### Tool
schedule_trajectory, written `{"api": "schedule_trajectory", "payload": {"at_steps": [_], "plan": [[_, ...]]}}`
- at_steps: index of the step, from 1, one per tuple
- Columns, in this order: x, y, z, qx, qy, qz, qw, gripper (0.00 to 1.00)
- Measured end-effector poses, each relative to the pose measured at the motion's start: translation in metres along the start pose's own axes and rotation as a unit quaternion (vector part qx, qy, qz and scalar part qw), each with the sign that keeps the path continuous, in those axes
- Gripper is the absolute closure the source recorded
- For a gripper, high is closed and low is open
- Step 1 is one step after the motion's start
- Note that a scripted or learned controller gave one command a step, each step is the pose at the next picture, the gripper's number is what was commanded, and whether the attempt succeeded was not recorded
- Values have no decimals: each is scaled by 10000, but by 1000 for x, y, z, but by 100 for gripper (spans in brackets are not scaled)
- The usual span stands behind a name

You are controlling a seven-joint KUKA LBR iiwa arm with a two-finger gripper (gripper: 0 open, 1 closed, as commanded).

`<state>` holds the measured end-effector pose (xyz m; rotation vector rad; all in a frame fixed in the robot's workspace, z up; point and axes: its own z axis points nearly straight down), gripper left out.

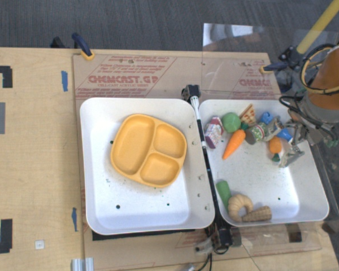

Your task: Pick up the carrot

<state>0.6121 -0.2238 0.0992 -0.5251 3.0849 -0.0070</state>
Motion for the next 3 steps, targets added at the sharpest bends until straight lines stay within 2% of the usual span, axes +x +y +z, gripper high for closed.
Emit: {"api": "schedule_trajectory", "payload": {"at_steps": [1, 2, 3], "plan": [[-52, -17, 12, -25, 83, 2010, 9796, 0], [-56, -18, -2, 5, -16, 2010, 9796, 100], [-51, 28, -48, -15, 14, 2441, 9697, 100]]}}
